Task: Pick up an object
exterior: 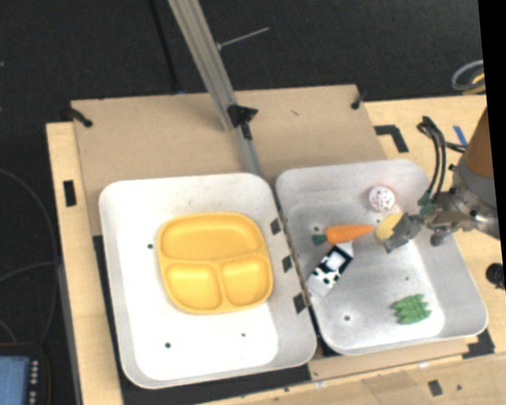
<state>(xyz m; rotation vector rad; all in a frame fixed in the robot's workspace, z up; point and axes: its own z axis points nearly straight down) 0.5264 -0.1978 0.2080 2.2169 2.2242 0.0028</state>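
camera view: a yellow tray [214, 261] lies in the left bin [143, 350]. right bin [450, 312] holds a black-and-white block [331, 268], carrot [349, 231], pink ball [381, 198] and green piece [411, 309]. hand [395, 232] is clamped on a yellow piece [389, 225] beside the carrot.

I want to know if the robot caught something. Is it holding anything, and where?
It cannot be told. The gripper sits right by a small yellow object next to the carrot, but a real hold isn't clear.

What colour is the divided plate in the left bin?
Yellow. The divided plate shows clearly in the camera view, lying in the left bin.
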